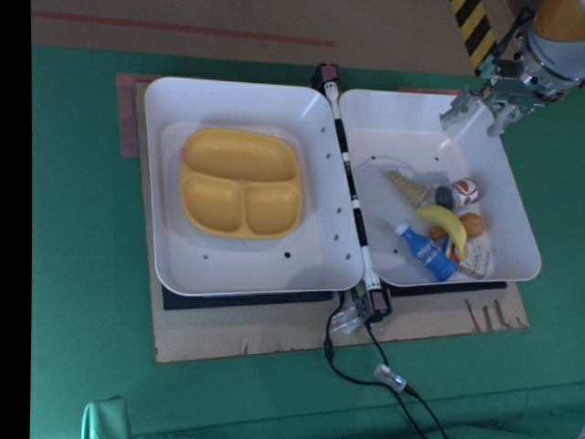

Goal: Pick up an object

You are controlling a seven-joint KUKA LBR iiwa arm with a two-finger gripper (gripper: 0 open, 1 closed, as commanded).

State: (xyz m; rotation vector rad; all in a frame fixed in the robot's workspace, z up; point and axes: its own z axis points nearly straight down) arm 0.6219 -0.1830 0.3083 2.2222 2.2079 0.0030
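Observation:
The right bin (402,135) holds a cluster of small items toward its near right: a yellow banana (445,224), a blue bottle (426,251), an ice-cream cone (408,188), an orange ball (472,224), a red-and-white ball (465,190) and a small packet (474,261). My gripper (477,114) hangs above the bin's far right corner, well away from the cluster. Its two fingers stand apart, open, with nothing between them.
The left bin (164,236) carries a yellow divided plate (241,182). A black hinge strip (351,190) runs between the bins. Cables (384,373) trail over the green bench in front. Yellow-black hazard tape (468,12) lies at the far right.

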